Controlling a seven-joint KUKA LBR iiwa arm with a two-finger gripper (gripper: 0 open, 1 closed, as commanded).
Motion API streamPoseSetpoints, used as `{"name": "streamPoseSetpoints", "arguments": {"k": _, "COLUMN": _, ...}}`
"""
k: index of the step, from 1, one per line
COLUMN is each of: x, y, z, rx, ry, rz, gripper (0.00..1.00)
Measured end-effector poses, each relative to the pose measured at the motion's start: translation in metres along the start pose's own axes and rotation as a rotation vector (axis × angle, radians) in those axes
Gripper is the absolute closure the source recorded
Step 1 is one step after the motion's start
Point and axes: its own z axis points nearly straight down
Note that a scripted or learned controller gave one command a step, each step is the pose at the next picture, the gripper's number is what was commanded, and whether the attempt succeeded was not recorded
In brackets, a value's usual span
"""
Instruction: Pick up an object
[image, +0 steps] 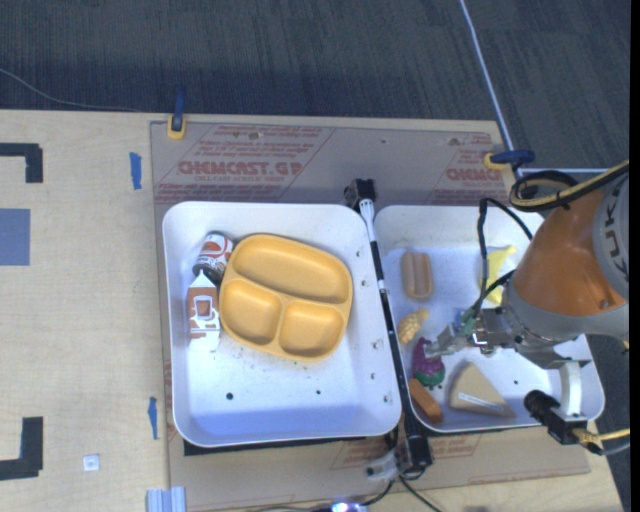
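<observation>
Hovering in the right bin (590, 395), the claw (447, 343), state unclear, sits just above the purple toy (429, 366)

Arm (575, 275) cut by right edge, hides part of right bin (445, 222); pincer (440, 348) tips indistinct (too small), near purple item (430, 368).

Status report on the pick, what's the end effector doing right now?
End effector low in right bin, grip state unclear. Purple toy just beneath, corn and wedge crowding close. Yellow tray sits in left bin.
</observation>
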Motion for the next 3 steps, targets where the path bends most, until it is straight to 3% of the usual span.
{"name": "streamPoseSetpoints", "arguments": {"k": 3, "x": -0.006, "y": 0.008, "z": 0.025, "rx": -0.026, "ry": -0.005, "rz": 0.004, "gripper": 0.0}}
